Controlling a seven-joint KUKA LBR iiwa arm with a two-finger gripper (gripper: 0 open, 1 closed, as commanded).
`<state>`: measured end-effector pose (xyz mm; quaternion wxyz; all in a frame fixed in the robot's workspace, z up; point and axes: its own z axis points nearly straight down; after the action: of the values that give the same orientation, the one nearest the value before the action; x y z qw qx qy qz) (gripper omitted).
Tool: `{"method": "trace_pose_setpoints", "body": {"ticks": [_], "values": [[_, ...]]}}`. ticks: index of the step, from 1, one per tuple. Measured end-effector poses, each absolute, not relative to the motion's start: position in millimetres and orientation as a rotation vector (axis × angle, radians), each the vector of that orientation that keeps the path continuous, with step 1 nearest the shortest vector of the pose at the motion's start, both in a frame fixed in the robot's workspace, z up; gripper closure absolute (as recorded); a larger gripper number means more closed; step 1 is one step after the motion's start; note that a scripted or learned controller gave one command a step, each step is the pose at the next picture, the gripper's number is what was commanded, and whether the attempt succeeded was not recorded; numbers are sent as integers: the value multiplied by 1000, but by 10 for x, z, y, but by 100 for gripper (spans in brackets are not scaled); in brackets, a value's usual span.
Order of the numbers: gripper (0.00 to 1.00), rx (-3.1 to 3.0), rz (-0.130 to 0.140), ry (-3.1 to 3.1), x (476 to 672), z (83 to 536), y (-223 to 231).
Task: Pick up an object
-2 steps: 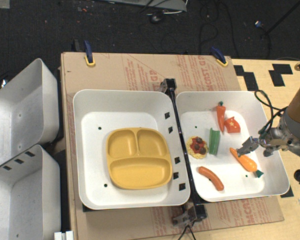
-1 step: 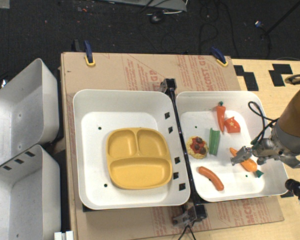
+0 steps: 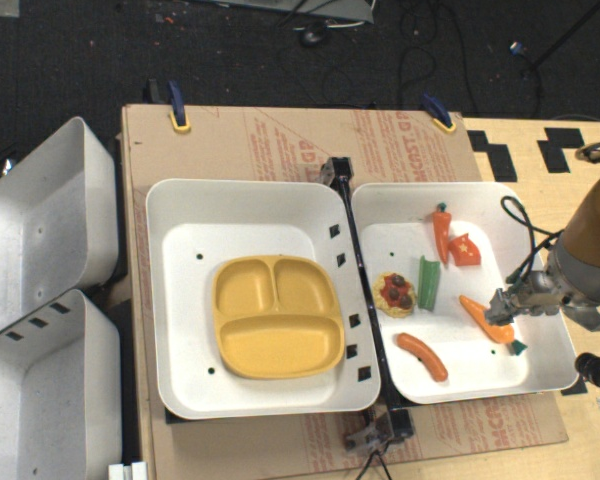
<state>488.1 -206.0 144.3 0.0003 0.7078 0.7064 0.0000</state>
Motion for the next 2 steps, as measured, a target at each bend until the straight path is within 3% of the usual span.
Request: {"method": "trace_pose_setpoints", "body": {"ticks": [2], "values": [[100,2212,4,2219,4813,2541,-2085]]}}
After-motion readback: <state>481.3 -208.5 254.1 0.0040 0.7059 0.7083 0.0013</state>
